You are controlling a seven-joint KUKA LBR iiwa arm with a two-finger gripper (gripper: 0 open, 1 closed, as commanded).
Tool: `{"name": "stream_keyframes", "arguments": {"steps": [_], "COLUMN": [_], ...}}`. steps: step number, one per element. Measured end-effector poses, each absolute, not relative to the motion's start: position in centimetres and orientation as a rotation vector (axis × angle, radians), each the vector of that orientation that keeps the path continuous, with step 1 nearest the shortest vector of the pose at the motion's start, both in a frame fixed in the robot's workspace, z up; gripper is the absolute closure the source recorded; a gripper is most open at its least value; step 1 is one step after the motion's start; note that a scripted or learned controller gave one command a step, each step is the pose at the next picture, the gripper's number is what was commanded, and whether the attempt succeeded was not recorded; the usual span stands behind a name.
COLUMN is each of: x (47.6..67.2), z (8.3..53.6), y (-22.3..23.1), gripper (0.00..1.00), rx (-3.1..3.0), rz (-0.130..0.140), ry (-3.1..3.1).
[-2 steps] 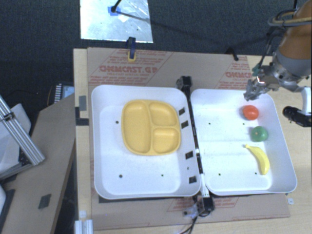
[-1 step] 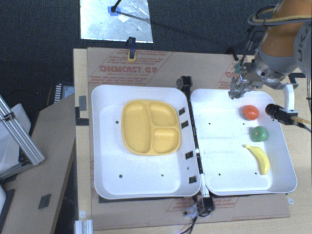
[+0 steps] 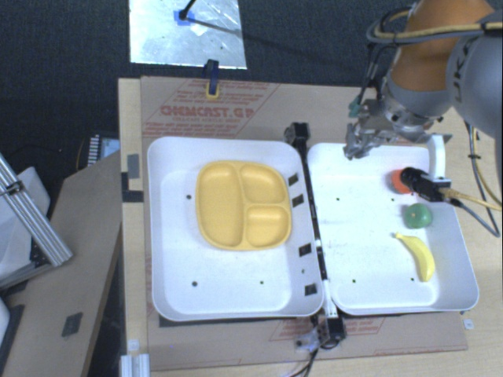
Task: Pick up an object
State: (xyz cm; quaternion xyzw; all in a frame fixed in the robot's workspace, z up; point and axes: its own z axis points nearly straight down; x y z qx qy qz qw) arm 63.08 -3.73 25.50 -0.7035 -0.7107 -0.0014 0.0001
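**Claw poised over right bin, three toys within reach**

A grey arm with an orange band reaches in from the right, its two-finger metal claw point(image 3: 355, 149) hanging above the far left corner of the right-hand shallow white plastic bin point(image 3: 369, 289). Nothing is visible between its fingers, and whether they are parted or closed cannot be told from this angle. The pickable items lie along that bin's right side: a small round orange-red toy point(image 3: 403, 180) partly behind a black cable fitting, a small green round toy point(image 3: 417, 215) just below it, and a curved yellow plastic banana point(image 3: 418, 256) nearest the camera. All three are well apart from the claw, so a grasp looks not yet begun. The left-hand white bin point(image 3: 169, 289) on the desk bears a yellow three-compartment plastic tray point(image 3: 240, 204), seemingly a sorting target.
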Motion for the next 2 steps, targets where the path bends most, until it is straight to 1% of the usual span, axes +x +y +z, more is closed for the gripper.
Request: {"name": "stream_keyframes", "arguments": {"steps": [1,2], "x": [62.2,61.3], "z": [25.8,23.9], "y": [1.3,6.7], "gripper": [1.0,1.0], "rx": [-2.209,-2.209], "rz": [-0.003,-0.002], "ry": [-2.232,-2.231]}}
